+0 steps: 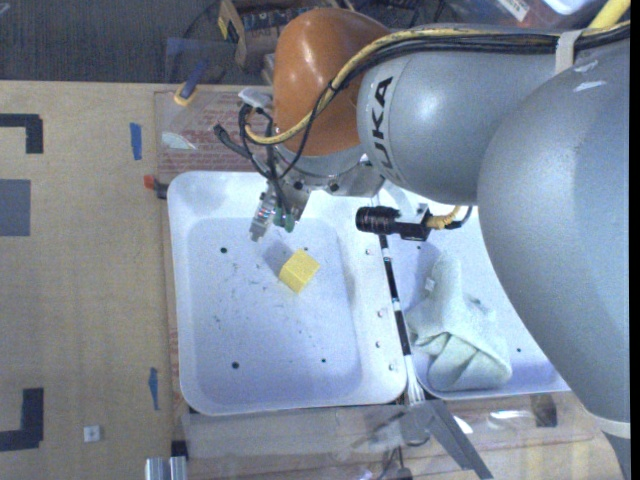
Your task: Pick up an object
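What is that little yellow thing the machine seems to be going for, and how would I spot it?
Find the left white bin. Near its middle lies a small yellow block, just below and right of the gripper. It is the bin's one brightly coloured item; the pale cloth sits in the other bin.

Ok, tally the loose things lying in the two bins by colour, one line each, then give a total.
Yellow: 1, the block in the left bin, lying just below the gripper.
Pale whitish-green: 1, the crumpled cloth in the right bin.
Total: 2
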